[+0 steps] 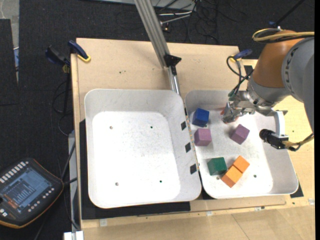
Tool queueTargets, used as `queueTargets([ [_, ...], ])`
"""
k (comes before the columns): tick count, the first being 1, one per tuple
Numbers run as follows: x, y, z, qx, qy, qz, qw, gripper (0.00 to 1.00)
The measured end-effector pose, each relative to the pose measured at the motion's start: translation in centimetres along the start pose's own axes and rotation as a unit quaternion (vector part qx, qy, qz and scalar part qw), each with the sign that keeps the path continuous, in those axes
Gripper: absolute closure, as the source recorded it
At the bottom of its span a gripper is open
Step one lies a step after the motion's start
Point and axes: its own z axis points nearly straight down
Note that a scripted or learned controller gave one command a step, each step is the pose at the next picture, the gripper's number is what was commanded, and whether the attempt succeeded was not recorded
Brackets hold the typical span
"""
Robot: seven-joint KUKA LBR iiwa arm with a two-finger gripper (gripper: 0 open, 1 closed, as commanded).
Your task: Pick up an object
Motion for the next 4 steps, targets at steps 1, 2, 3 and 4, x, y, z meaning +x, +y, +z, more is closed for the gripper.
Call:
queueTargets([
  [1,0.0,0.2,-6.4,-0.002,0.000,-0.001,1.0000,1.00],
  [2,-0.5,0.4,-12.8,-0.002,-0.001,-0.001,1.0000,1.00],
  [3,-0.5,0.5,-13.5,0.001,0.000,-0.001,1.0000,1.00],
  [4,4.1,0.9,-13.0,0.002,0.001,-0.004,1.0000,1.00],
])
